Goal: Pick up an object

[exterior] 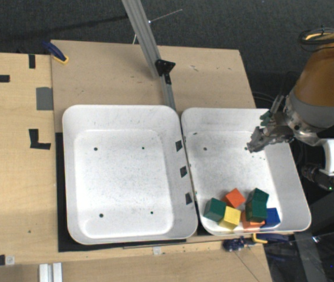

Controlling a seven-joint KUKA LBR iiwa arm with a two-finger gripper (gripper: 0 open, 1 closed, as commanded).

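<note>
So the arm [317,93] comes in from the right, orange band up top, bent down over the right bin [226,122]. The gripper [255,144] points down and to the left, hanging over the right-middle part of that bin's floor, close to its right wall. It's dark and small here, so I honestly can't tell how the tool is set, and nothing visible sits under its tip.

The blocks are all bunched in the near right corner of the right bin: a green block [215,209], an orange block [234,197], a yellow block [231,217], a dark green block [258,202] and a blue block [272,217], touching or nearly so. They're well apart from the gripper, nearer to the camera.

Lots of bare floor on the far and left side of the right bin. The left bin [73,157] sits just beside it, rims touching in the middle.
</note>
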